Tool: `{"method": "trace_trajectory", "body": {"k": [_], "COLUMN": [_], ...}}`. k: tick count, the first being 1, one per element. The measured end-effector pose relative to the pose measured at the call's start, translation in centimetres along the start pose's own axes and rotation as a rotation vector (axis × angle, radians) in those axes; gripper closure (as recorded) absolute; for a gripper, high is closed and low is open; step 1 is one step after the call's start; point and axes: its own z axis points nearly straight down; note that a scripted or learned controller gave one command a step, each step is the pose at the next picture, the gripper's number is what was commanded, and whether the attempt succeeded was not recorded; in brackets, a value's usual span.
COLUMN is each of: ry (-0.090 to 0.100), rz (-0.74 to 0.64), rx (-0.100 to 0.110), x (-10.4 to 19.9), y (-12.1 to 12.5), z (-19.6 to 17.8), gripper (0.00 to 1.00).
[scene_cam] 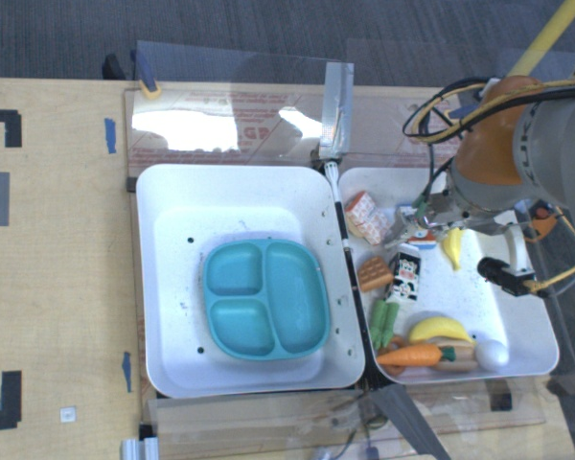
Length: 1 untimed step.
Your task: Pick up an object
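Camera view: small yellow banana [451, 246], curved, in right bin [527, 324].

Grey arm [546, 151] reaching from right, end effector [424, 217] lowered

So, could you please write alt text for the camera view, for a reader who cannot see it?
A grey robot arm with an orange band reaches from the right over the right white bin, which holds toy food including a carrot and a banana. The left white bin holds a teal divided plate.
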Motion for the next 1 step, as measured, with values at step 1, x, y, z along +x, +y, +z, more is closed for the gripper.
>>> {"method": "trace_trajectory", "body": {"k": [1], "ry": [-0.002], "rz": [0.000], "rx": [-0.005], "x": [-0.08], "y": [0.17], "z": [-1.17], "gripper": [1.00]}}
